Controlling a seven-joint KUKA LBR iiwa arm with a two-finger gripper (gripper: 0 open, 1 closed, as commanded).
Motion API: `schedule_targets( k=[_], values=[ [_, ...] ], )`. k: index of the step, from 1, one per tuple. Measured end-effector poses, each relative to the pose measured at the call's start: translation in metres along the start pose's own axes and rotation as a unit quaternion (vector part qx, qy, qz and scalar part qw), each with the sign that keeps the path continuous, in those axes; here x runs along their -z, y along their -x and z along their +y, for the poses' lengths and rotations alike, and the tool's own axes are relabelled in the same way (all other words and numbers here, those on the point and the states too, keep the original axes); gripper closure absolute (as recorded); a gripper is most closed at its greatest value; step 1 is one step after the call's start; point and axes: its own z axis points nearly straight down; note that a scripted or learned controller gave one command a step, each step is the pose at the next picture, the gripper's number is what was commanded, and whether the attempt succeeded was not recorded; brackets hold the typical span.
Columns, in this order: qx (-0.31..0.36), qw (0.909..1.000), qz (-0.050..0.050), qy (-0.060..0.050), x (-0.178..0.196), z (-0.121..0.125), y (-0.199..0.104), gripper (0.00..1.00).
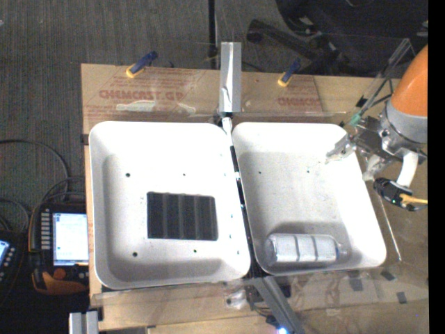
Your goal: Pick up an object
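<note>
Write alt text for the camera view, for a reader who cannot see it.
Two shallow white bins sit side by side on a bench: the left bin holds a dark ribbed rectangular object, the right bin a pale grey ridged object near its front edge. The grey arm with an orange band hangs over the right bin's far right corner.

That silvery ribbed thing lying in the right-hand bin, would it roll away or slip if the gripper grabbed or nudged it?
The silvery ribbed thing lies on its side against the right bin's near wall, so it would probably stay put when nudged that way. Its rounded shape suggests it may roll if pushed the other way. Its smooth sheen hints at slipperiness.
</note>
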Motion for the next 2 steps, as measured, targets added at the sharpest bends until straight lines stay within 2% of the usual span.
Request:
schedule_targets(
  k=[1, 2],
  values=[
    [-0.14, 0.9902, 0.001, -0.002, -0.0313, -0.0708, 0.0139, 0.0],
    [-0.138, 0.9904, 0.002, -0.003, -0.0231, -0.0708, 0.0122, 1.0]
  ],
)
